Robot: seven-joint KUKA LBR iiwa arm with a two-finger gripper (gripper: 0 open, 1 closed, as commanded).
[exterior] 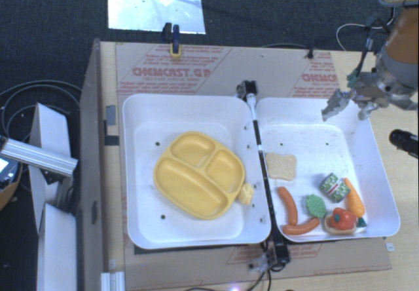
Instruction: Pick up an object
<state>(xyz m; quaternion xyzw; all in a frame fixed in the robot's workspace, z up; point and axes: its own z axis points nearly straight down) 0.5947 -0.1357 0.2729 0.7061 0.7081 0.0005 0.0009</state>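
Observation:
The right bin (376, 152) holds several toy foods near its front. They are a slice of bread (281, 166), two sausages (287, 203), a green leafy piece (316, 206), a green and white can (332, 186), a carrot (354, 199) and a red tomato (340, 219). My gripper (347, 106) hangs over the far right corner of this bin, well behind the food. It is open, with nothing between its fingers (331, 105).
A yellow divided plate (198, 174) lies in the left bin (141, 152), with a small yellow piece (245, 193) by its right edge. A black clamp (249, 91) sits at the far end of the ridge between the bins. Cables loop behind the arm.

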